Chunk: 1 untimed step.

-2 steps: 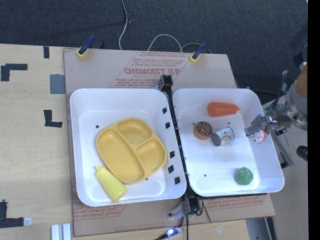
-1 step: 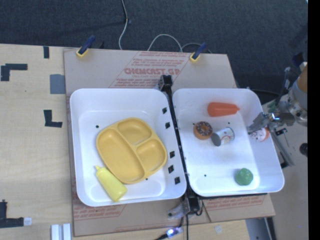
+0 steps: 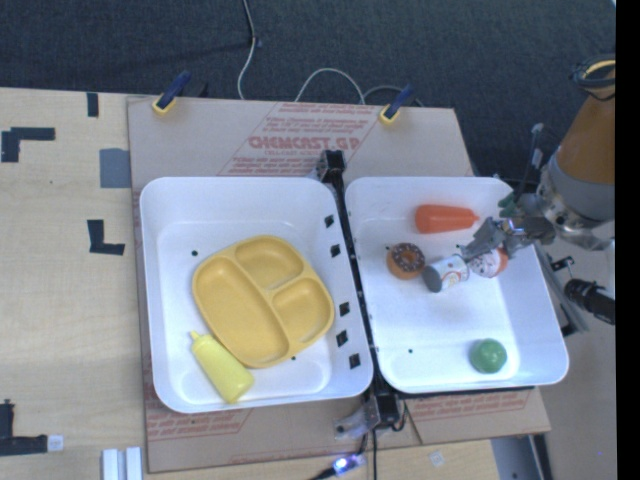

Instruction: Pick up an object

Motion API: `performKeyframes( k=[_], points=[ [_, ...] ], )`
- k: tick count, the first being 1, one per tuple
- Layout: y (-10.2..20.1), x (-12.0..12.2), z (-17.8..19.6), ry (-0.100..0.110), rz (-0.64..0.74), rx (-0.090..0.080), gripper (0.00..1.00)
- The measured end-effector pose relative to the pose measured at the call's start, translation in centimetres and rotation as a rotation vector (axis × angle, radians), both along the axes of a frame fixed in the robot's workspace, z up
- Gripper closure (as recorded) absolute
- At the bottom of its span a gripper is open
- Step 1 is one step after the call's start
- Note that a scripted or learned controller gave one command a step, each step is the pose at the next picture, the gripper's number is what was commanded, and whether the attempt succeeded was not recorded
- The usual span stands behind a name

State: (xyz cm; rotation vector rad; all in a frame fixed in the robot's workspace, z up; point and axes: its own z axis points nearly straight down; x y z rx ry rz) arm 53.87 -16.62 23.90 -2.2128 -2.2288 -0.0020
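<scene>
End effector (image 3: 450, 271) low in right bin (image 3: 520, 363), beside donut (image 3: 407, 260); finger state unclear, perhaps together.

An orange carrot (image 3: 445, 218) lies on its side at the upper middle of the right bin, and a round brown doughnut (image 3: 406, 259) lies just below and left of it. A green ball (image 3: 488, 355) rests near the frame's lower right.
</scene>
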Motion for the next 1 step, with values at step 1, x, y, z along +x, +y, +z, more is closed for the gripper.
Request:
performKeyframes(
  k=[1],
  points=[
    [6.18, 1.38, 0.33, 0.001, 0.001, 0.001, 1.00]
  ],
)
